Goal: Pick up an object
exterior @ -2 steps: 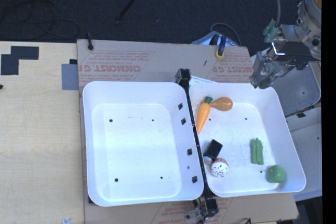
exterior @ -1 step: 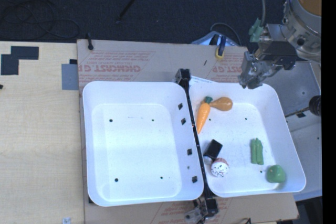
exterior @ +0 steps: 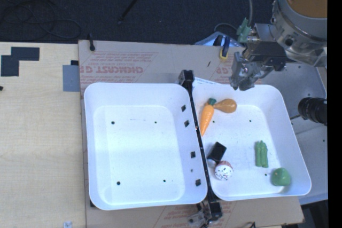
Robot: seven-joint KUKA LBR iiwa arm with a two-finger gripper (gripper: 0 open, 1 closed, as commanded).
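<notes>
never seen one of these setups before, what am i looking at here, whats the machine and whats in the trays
This is one picture from a camera fixed above a workbench, looking down at a slant. The big grey and orange thing at the upper right is a robot arm. At its tip is a gripper, a two-finger claw for picking things up. It hangs over the back edge of the right bin, with nothing visibly held.

Two shallow white bins sit side by side. The right bin holds small toy items: an orange carrot, an orange-brown pear-like piece, a black block, a white speckled ball, a green stalk and a green round lump. The left bin sits beside it.
</notes>
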